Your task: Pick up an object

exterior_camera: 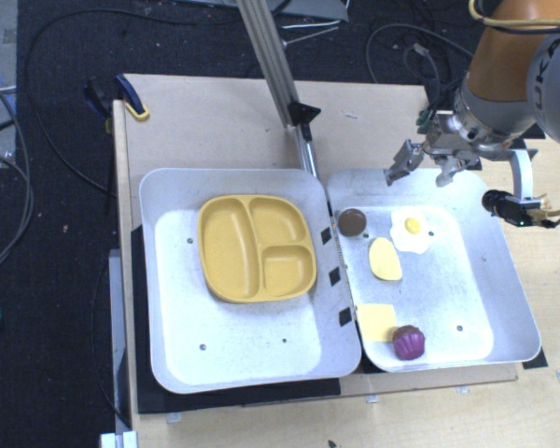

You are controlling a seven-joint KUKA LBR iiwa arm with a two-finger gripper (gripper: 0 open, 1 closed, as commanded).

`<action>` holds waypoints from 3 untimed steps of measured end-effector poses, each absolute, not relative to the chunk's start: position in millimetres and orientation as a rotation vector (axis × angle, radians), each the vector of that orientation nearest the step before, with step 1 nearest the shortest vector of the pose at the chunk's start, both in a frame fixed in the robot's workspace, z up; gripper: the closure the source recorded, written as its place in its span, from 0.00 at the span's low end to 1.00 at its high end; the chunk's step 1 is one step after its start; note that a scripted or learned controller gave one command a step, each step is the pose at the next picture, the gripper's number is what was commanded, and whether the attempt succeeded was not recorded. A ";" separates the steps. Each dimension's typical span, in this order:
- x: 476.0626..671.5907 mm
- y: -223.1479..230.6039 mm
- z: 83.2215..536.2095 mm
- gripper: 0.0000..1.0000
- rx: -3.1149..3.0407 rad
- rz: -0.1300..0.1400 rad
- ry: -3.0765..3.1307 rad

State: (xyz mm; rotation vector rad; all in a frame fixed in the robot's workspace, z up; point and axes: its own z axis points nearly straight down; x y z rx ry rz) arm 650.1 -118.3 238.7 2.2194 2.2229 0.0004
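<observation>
The right bin [485, 278] holds a brown round piece [352, 221], a toy fried egg [413, 234], a pale yellow oval [385, 259], a yellow square slice [375, 322] and a purple lump [409, 342]. My gripper [420, 172] hangs over the far edge of that bin, above and behind the egg. Its fingers are spread open with nothing between them.
In the left bin [168, 343] lies a yellow divided tray [258, 247]. A slanted metal pole [278, 59] comes down to the bins' far edge between them. Black clips [336, 273] sit along the seam where the bins meet.
</observation>
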 end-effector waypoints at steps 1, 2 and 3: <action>652.8 -115.5 175.3 0.00 2.222 -0.005 2.224; 642.4 -113.8 123.6 0.00 2.223 -0.003 2.222; 643.6 -113.8 93.3 0.00 2.219 0.000 2.219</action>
